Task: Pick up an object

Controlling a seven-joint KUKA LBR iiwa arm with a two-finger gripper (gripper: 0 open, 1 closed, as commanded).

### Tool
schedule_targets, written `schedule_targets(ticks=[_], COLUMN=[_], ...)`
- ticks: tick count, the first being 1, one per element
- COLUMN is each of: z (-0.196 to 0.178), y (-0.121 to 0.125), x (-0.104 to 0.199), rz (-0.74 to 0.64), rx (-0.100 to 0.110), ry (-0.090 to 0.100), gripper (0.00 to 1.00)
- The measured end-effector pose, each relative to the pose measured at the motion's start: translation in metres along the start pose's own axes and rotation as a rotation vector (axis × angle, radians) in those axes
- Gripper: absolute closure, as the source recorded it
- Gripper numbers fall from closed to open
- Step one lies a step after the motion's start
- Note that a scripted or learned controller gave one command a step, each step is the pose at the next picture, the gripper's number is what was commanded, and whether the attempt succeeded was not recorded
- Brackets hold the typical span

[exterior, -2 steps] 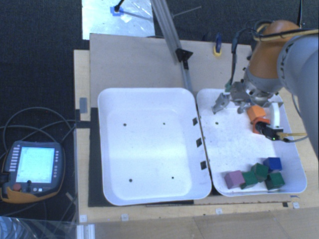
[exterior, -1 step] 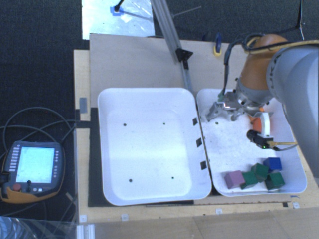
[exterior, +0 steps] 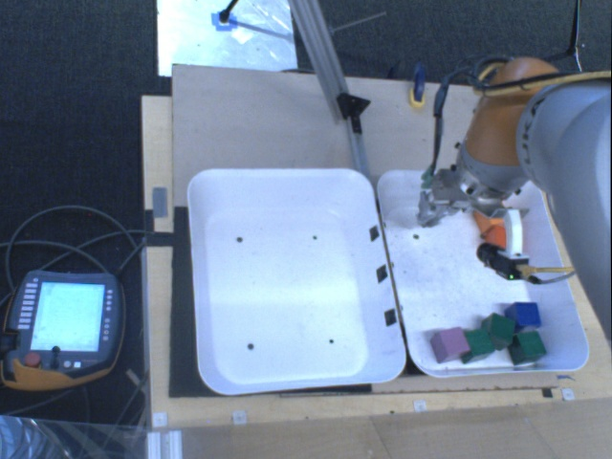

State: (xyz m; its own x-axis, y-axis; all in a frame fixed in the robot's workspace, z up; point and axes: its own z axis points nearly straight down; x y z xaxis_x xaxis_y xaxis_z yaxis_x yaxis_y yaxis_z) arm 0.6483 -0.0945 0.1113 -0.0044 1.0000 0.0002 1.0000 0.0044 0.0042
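On the floor at far left I see a grey teach pendant with a lit screen (exterior: pixel 63 325), cabled and well apart from the bench. Next comes the left shallow white plastic bin (exterior: pixel 287 275). Beside it, touching along the shared edge, sits the right shallow white plastic bin (exterior: pixel 459 275). In its near right corner the blocks huddle — a mauve cube (exterior: pixel 447 343), a dark green cube (exterior: pixel 497 329), a blue cube (exterior: pixel 523 315), another green block (exterior: pixel 527 348) — close together. An orange piece (exterior: pixel 491 226) peeks out by the wrist. The grey two-finger gripper (exterior: pixel 429 213) hovers over that bin's far left part — how far apart its fingers stand, I cannot tell.
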Motion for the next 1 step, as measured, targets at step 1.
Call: schedule_targets(ticks=[1], z=[-0.0515], y=[-0.0075], x=[-0.0038], rz=[0.003], rx=[-0.002], ry=[-0.001], gripper=[1.00])
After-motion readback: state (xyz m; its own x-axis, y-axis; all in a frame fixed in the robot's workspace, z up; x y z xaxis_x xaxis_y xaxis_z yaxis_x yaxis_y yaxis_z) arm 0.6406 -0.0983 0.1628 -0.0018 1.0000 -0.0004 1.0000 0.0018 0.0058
